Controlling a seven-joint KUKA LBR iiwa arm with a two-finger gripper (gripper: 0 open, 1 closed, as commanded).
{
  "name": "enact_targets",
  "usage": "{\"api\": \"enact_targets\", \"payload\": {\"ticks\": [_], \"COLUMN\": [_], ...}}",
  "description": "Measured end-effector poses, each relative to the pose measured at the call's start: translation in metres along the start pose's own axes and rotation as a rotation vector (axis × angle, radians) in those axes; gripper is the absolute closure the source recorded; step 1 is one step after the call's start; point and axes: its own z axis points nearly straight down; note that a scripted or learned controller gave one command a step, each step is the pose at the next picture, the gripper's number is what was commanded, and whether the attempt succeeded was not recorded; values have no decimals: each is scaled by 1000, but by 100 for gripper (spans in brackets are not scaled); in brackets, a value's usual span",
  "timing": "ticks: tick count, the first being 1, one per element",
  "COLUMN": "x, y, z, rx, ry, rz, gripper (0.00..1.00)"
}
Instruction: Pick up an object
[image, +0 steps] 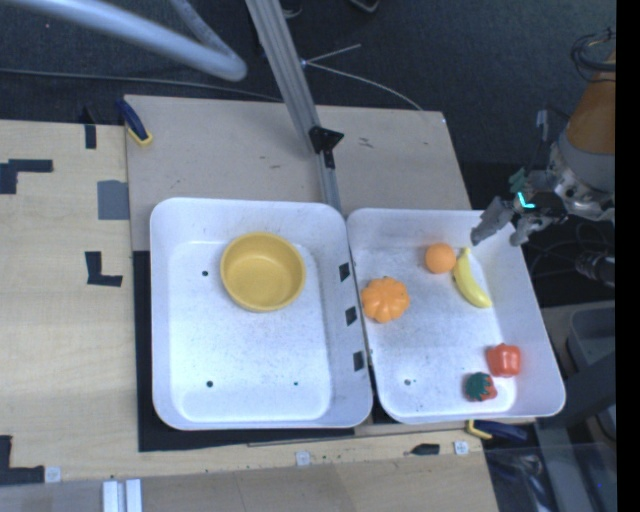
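Two white bins (250, 410) are set side by side on the bench. Nothing is held by the gripper (500, 224), its fingers apart at the right bin's far right corner, above the banana (470, 279) beside an orange ball (439, 258). The curved banana could slip, or the ball be knocked away.

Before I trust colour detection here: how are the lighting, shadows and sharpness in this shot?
Camera view: lighting even and soft, shadows faint around the yellow bowl and pumpkin; no strong glare on the white bins; whole frame slightly soft, the gripper and small red item blurriest.
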Motion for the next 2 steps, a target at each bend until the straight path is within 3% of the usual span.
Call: {"api": "enact_targets", "payload": {"ticks": [1,2], "x": [0,-5], "y": [0,-1], "z": [-1,48], "rx": [-1,3], "ry": [0,0], "rz": [0,1], "gripper": [0,0]}}
